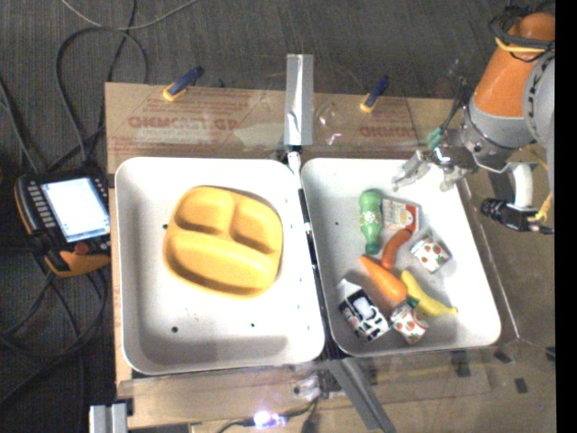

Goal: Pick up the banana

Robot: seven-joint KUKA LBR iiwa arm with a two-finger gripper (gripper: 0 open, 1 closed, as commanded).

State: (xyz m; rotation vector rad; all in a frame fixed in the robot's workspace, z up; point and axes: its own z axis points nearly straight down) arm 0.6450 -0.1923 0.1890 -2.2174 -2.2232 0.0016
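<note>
- Early stage, judging by the layout: nothing lifted yet.
- Banana [427, 299] lying low in the right bin [478, 269], touching the carrot [385, 280] and a small strawberry carton [407, 323].
- Gripper [424, 168] spread wide, grasping nothing, over that bin's far rim, well apart from the banana.
- Left to do: reach, close, lift.

Tray [225, 240] in left bin [135, 269]; banana [427, 299] in right bin [478, 287], right of carrot [384, 280].

Red print on the cardboard sheet [185, 123] is too blurred to read.
</note>
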